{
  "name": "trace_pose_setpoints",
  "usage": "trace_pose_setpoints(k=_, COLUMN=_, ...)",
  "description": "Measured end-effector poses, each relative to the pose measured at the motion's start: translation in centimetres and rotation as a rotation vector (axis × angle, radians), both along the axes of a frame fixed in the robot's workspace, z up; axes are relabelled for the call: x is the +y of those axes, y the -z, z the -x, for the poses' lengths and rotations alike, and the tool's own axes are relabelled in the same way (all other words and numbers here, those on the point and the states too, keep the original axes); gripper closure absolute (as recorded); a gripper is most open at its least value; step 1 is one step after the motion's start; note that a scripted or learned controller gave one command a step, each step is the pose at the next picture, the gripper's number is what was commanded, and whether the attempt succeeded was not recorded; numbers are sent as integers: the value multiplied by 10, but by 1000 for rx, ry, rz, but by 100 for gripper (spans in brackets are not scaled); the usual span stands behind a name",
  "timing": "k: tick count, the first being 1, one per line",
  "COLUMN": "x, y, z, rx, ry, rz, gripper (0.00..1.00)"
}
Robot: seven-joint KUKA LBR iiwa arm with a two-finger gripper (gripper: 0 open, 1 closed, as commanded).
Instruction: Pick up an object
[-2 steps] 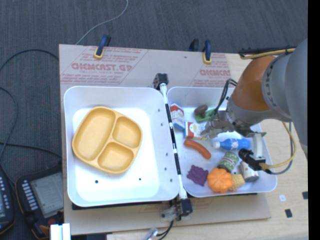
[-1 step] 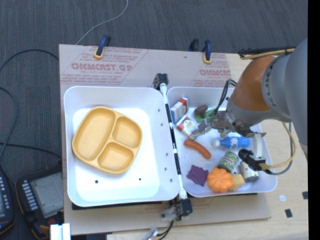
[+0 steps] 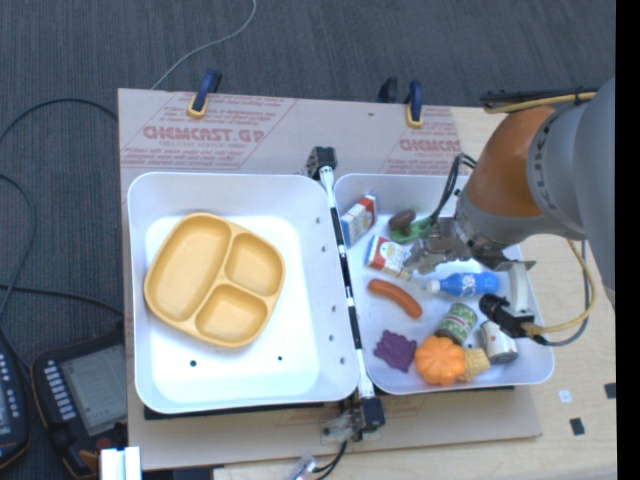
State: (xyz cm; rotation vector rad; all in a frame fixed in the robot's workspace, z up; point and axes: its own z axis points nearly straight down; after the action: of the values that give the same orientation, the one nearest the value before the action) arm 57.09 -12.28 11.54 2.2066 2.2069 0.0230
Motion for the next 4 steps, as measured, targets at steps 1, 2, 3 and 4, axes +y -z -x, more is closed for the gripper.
trace_pose_setpoints(k=1, x=0, y=0, z=0, rx=0, ry=0, rz=0, gripper=0)
trace_pose_setpoints(k=2, x=19, y=27, z=45, rx=14, ry=1, rz=0, gripper=0)
trace_pose_setpoints(k=3, x=19, y=17, z=44, rx=12, ry=2, rz=-1, gripper=100)
trace_pose_setpoints(k=4, x=81, y=-69, z=87, rx=25, ry=-1, rz=-4, gripper=100)
